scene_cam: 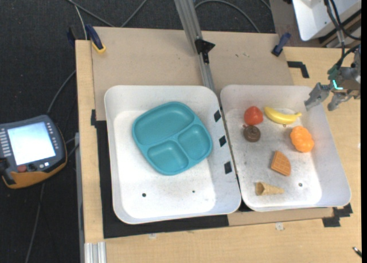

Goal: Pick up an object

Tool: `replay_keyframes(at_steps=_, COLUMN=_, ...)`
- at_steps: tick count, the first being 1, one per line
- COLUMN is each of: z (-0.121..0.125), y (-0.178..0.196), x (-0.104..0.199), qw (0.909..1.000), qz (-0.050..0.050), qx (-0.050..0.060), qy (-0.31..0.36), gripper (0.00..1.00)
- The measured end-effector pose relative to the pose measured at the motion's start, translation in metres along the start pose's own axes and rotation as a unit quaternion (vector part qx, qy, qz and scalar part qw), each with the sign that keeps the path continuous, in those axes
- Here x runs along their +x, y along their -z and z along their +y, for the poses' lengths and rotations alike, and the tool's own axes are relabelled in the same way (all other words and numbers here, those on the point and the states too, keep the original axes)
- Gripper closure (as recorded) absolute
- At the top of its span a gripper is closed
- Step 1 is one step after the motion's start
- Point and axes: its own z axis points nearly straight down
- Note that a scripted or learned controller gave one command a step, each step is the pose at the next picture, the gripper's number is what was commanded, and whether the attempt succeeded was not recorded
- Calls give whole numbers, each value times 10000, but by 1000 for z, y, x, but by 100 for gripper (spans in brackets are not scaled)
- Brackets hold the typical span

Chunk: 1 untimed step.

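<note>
The right bin (332,181) holds several small items: a red tomato (253,115), a yellow banana (282,116), an orange fruit (301,139), a brown round piece (252,134), a tan wedge (280,163) and a small cone (268,188). My gripper (323,99) hangs over the bin's far right corner, to the right of the banana and above the orange fruit. It is open, with nothing between its fingers (313,96).
A teal divided plate (172,137) lies in the left bin (123,199). A metal post (192,21) rises behind the gap between the bins. A teach pendant (28,150) sits on the floor at left. Blue clamps (96,41) hold the bench's back corners.
</note>
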Motion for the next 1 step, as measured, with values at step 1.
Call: replay_keyframes(at_steps=1, z=1, y=1, x=0, qw=10000, qz=-3, qx=-11, qy=3, gripper=0)
